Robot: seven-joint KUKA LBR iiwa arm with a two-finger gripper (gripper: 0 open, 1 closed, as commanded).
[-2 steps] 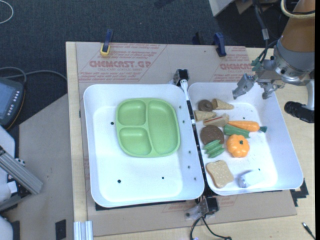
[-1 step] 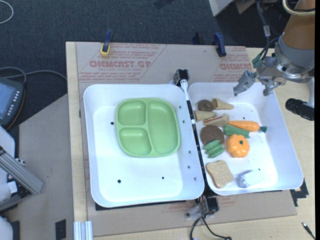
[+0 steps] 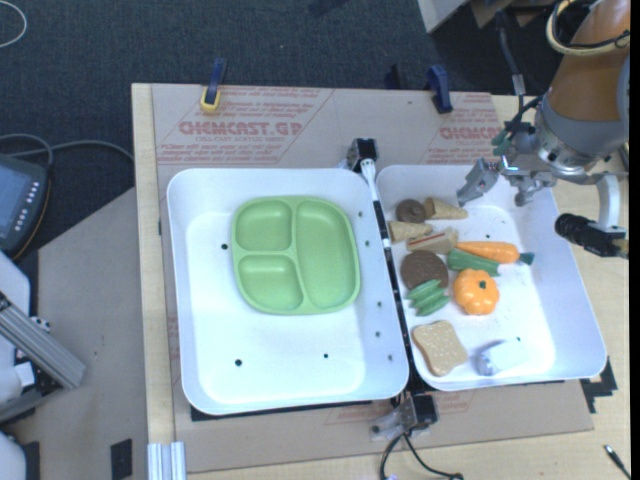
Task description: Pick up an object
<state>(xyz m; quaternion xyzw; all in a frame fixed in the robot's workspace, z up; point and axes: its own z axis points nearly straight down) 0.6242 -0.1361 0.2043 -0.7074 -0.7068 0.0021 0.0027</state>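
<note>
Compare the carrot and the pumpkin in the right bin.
The carrot is long, thin and lies on its side; the pumpkin is round and squat. The carrot lies farther back in the bin; the pumpkin sits nearer the front, just below it. Both are orange toy foods with green tops.

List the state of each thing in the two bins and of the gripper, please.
green tray: flat in left bin, compartments bare
carrot: lying in right bin
pumpkin: upright
bread slice: lying flat
gripper: above right bin's far edge, holding nothing, fingers spread

Grey arm (image 3: pixel 585 118), orange band (image 3: pixel 592 63)
</note>
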